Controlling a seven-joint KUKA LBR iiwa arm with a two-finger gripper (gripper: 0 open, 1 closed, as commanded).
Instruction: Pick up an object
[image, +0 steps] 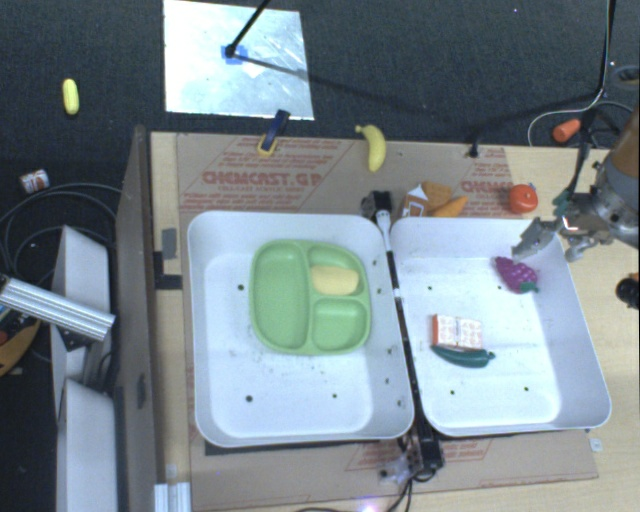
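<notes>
We see a bench (300, 165) on dark carpet bearing 2 white bins. The left bin (225, 400) holds a green plate (290, 300) with a yellow piece (335, 280). In the right bin (520, 395) lie purple grapes (516, 273), a small carton (457, 331) and a green pepper (464, 354). At the frame's right edge the gripper (553, 240) hovers just right of the grapes, its fingers spread and holding nothing.

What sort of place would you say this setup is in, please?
Probably a robotics lab test bench: two white bins sit side by side on a board, toy food such as purple grapes lies inside, and loose cables trail over dark carpet.
</notes>
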